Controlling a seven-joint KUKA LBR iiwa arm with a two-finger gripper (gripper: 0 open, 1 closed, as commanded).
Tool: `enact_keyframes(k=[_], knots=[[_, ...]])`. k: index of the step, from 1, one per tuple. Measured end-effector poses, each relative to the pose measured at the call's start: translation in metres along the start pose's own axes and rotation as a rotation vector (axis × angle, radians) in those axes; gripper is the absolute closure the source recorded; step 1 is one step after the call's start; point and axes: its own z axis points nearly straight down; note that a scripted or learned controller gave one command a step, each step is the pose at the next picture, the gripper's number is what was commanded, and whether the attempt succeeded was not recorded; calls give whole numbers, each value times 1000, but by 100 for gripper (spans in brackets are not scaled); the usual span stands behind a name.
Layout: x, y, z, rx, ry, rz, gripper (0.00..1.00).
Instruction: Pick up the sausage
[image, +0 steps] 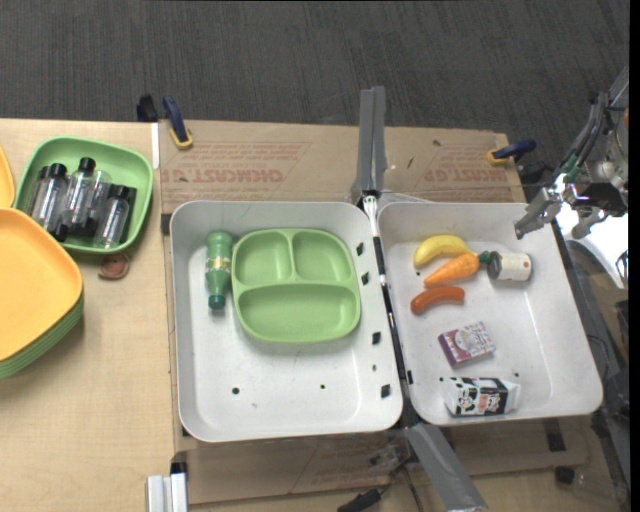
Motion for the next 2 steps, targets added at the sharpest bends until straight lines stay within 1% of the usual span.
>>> enact_keyframes(k=[1,2], knots=[[-1,36,132,-1,0,-8,0],[44,8,196,-1,0,-39,0]])
